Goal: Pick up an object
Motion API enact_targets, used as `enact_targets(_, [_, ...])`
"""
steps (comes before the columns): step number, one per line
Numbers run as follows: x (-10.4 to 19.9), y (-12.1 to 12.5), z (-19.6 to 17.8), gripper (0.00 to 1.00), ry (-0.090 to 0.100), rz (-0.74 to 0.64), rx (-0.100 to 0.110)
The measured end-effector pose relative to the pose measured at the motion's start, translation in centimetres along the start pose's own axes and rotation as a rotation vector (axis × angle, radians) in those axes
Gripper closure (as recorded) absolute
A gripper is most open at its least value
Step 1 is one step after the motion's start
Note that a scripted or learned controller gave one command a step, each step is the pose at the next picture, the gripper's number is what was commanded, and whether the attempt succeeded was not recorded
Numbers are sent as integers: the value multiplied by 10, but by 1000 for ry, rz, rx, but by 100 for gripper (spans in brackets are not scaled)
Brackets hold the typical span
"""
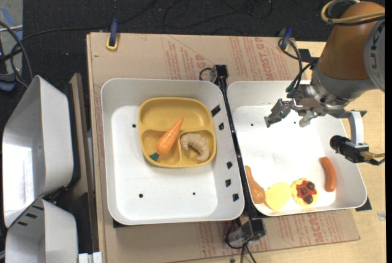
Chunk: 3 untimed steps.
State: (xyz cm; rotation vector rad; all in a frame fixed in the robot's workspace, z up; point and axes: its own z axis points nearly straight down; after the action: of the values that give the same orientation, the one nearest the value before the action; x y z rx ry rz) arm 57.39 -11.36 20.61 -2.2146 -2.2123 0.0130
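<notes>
Sausage [329, 173], a small toy one, is lying near the right wall of the right bin [288, 96], on its long axis running far to near, and it looks the handiest candidate for the pick since it is sitting apart from its neighbours. By its look it is probably light, stiff plastic with a smooth, somewhat slippery skin, so a grip across its narrow middle seems the safest hold; taken at a rounded end it could squirt out. It is showing as a reddish-orange, rounded rod, slightly bent.

Just left of it, along the bin's near edge, a small pizza toy [304, 190] with red and dark toppings is sitting beside a pale yellow disc [277, 195], and a chicken drumstick toy [254, 187] is leaning by the near left corner of the same bin. These are crowding each other, which would make them harder to take cleanly.

The gripper [288, 112] is hanging over the far half of the right bin, well apart from the sausage, with nothing between its fingers; whether those fingers are apart or together I cannot tell at this angle.

In the left bin [116, 151] a yellow divided plate [174, 106] is holding a toy carrot [169, 137] and a pale shrimp [197, 145] in neighbouring compartments.
</notes>
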Motion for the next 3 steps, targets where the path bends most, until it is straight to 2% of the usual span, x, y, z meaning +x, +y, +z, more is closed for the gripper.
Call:
enact_targets(1, [0, 3, -7, 0, -2, -2, -13])
enact_targets(3, [-2, 9, 108, 0, -1, 0, -9])
